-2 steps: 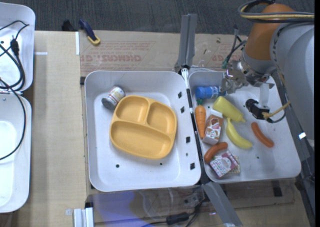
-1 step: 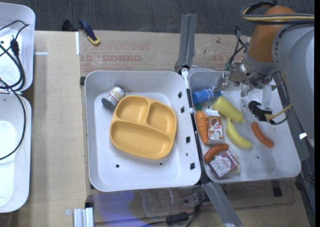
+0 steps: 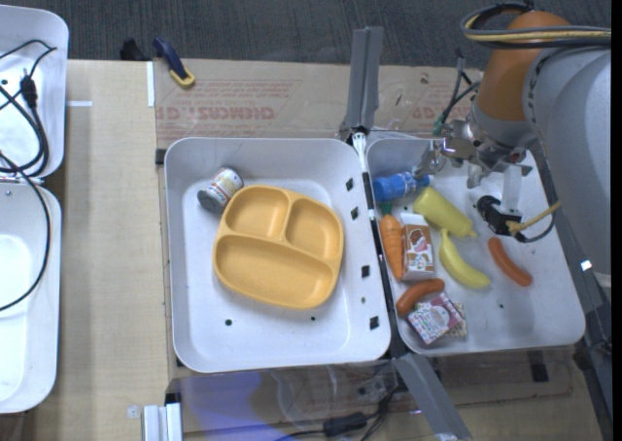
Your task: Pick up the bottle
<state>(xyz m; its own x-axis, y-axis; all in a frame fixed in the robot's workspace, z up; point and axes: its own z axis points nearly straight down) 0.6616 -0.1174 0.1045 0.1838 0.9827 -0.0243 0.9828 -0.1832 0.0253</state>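
Hovering just right of the bottle [image 3: 397, 185], your end effector [image 3: 442, 152] sat above its cap end; grip state couldn't be told.

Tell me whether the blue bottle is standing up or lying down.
Lying down: the blue bottle rests on its side in the right bin, long axis flat along the floor.

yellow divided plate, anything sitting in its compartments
Nothing lies in the yellow divided plate; all three compartments show bare. A small can lies on its side beside the plate's upper left rim. What is under the plate is covered.
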